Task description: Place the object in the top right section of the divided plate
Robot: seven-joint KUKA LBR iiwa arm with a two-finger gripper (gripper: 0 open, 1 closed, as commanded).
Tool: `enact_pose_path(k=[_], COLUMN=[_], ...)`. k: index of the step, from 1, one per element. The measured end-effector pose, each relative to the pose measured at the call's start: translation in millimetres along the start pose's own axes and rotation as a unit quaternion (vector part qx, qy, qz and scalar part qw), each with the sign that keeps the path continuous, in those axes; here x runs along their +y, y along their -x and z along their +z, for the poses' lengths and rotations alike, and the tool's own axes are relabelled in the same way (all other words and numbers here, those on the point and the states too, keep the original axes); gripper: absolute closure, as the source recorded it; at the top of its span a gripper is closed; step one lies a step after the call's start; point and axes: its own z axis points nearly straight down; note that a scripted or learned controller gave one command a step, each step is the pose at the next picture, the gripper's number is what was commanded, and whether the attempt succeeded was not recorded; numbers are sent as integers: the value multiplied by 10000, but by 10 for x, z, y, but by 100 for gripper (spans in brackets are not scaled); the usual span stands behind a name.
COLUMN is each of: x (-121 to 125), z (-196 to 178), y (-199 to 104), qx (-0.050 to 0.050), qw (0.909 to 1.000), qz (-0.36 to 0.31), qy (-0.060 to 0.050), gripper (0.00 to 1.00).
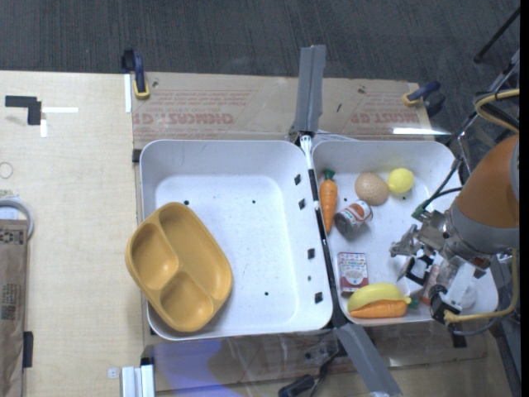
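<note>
While my pincer [417, 259] hangs low over the right bin [438, 151], I cannot tell how wide it is or if it has hold of anything; it is a tangle of grey metal bits and wires. My arm [489, 201] comes in from the right, with its orange band above the wrist.

Lots of toy food lies near me in this bin. A yellow banana [376, 293] and an orange carrot [382, 309] lie touching, down at the near wall, just left of my pincer. A small flat red and white packet [353, 270] sits above them. A little can [355, 217] lies on its side in the middle. A tan egg [371, 188] and a round yellow lemon [401, 180] sit near the far wall. Another carrot [328, 201] lies along the left wall.

The divided plate [178, 267] is in the left bin [219, 151], at its near left corner. It is smooth, mustard yellow and rounded, with three hollow sections.

Both bins are shallow and white, on a pale wooden bench [66, 197].
</note>
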Motion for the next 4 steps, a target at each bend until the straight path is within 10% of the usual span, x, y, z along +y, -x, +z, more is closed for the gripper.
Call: enact_pose_path(k=[1,2,3,4], x=[73,897,327,1168], z=[70,134,135,17], y=[-84,-168,259,-523], qx=[-26,-32,-16,-24], qw=[9990,9985,9996,9748], qz=[454,548,-283,-2229], qy=[17,-34,-49,-30], gripper=[0,0,0,0])
